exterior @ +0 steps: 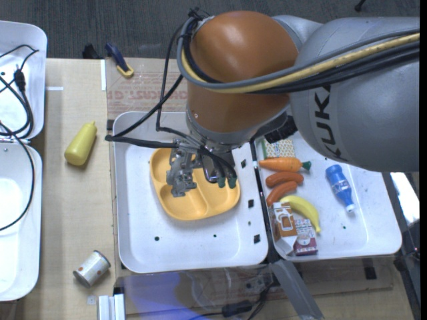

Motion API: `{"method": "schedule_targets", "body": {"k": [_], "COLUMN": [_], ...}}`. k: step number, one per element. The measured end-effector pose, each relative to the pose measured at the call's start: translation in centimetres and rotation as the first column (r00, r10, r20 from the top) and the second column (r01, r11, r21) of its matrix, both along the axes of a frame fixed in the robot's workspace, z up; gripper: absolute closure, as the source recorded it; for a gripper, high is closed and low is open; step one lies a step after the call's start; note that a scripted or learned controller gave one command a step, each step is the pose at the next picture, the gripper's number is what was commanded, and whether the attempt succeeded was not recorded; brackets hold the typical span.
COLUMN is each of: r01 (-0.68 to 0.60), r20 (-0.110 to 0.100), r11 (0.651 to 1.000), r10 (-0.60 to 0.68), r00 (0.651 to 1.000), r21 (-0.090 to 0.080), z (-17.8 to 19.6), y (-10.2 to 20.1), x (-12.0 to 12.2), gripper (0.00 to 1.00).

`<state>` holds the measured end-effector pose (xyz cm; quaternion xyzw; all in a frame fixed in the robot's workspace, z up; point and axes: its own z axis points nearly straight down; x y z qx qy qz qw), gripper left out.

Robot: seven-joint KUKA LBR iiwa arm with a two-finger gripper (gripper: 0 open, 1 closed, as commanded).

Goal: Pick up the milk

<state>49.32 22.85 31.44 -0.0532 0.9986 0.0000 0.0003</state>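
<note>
While the gripper (pixel 200 172) is hovering over the yellow plate (pixel 193 202) in the left bin (pixel 193 249), fingers parted and holding nothing, the milk (pixel 295 229) (likely light, crushable carton) is lying flat in the right bin (pixel 373 225) beside the banana (pixel 303 210), suggesting a grasp across its narrow sides.

arm: grey, orange band at wrist, reaching in from right | two-finger gripper (pixel 181 179): pointing down, nothing visible between fingers

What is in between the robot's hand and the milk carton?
In the camera view, the hand hangs over the yellow tray in the left bin. Between it and the milk lie bare white bin floor and the divider where the two bins meet.
</note>
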Motion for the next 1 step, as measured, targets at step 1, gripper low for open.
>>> {"method": "schedule_targets", "body": {"k": [1], "r01": [-0.12], "r20": [-0.001], "r11": [0.993], "r10": [0.12], "r00": [0.993], "r21": [0.0], "z": [-7.15], "y": [-6.88], "x": [-0.99], "gripper": [1.0]}}
